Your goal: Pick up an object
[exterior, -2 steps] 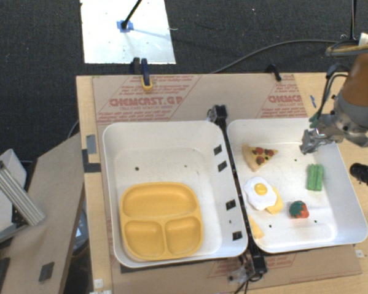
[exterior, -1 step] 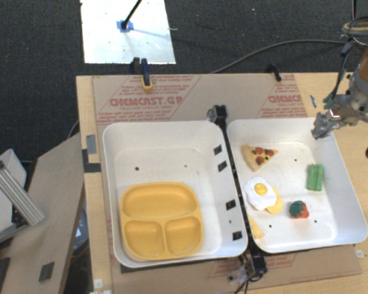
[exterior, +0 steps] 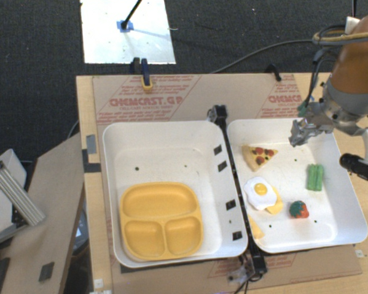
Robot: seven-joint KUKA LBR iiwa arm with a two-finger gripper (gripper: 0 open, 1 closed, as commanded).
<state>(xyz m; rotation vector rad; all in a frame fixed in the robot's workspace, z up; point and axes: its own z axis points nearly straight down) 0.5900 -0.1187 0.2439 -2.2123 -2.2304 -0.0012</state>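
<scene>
In the right bin lie a pizza slice, a fried egg, a green block, a red and green strawberry-like toy and yellow pieces beside the egg. My gripper hangs above the bin's far part, to the right of the pizza slice and apart from it. Nothing shows between its fingers.
The left bin holds a yellow divided tray. A black divider with clips runs between the bins. A yellow and blue clamp stands at the bench's far edge. A cable crosses the back.
</scene>
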